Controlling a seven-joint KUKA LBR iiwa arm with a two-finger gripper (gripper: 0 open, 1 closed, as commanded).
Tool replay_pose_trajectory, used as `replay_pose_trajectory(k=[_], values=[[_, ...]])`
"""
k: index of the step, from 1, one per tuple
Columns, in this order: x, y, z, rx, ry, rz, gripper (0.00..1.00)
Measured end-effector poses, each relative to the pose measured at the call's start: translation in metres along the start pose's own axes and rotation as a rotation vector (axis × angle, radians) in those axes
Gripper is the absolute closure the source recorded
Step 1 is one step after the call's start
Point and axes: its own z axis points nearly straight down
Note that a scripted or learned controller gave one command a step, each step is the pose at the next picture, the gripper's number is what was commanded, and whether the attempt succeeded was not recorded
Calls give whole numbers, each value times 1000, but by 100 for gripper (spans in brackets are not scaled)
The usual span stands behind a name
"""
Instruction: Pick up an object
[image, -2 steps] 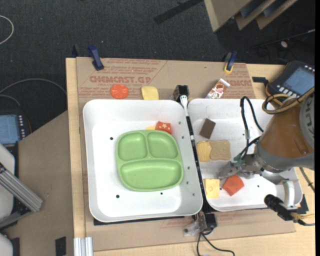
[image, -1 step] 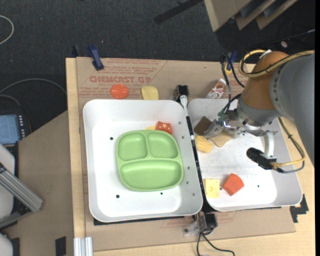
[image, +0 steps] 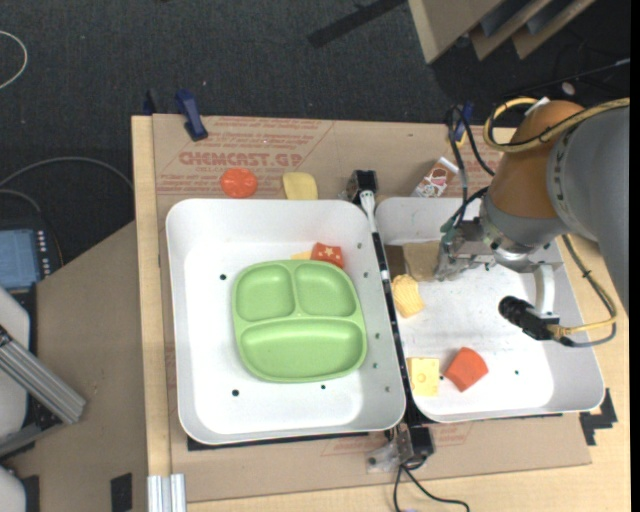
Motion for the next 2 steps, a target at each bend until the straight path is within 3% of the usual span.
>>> replay_pose_trajectory(k=[1,2], values=[[-127,-57,-87,-4,-10,15,100],[-78,-132,-69,12,6,4,100]])
